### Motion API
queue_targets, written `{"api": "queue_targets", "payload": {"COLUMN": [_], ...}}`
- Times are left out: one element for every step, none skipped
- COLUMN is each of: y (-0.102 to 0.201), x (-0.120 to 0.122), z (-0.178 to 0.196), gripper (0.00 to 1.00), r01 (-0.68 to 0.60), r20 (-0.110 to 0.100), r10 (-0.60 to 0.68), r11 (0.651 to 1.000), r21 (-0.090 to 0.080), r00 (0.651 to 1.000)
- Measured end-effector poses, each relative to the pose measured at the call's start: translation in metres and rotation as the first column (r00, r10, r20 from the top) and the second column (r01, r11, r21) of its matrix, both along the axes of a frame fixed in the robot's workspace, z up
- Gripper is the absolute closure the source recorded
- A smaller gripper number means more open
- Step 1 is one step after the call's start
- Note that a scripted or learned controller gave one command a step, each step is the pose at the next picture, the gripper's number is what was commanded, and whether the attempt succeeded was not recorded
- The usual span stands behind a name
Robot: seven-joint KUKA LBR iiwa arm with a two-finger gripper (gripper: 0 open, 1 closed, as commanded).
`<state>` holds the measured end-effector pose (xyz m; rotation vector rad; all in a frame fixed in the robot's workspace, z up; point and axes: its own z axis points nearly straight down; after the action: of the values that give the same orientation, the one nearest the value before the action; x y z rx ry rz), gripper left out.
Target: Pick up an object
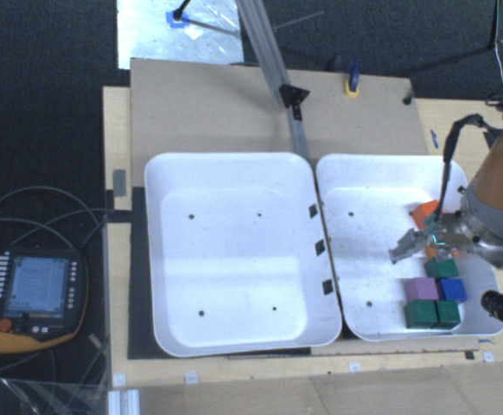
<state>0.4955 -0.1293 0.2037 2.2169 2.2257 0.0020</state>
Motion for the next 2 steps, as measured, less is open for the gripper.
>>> {"api": "queue_targets", "payload": {"y": [0.0, -0.007], "x": [0.0, -0.007], "z": [0.0, -0.049], "gripper": [0.0, 0.0], "r01": [0.001, 0.003], "r20": [0.001, -0.005], "r10": [-0.001, -0.003], "r11": [1.0, 1.0], "r21": [0.0, 0.001], "r00": [1.0, 1.0]}}
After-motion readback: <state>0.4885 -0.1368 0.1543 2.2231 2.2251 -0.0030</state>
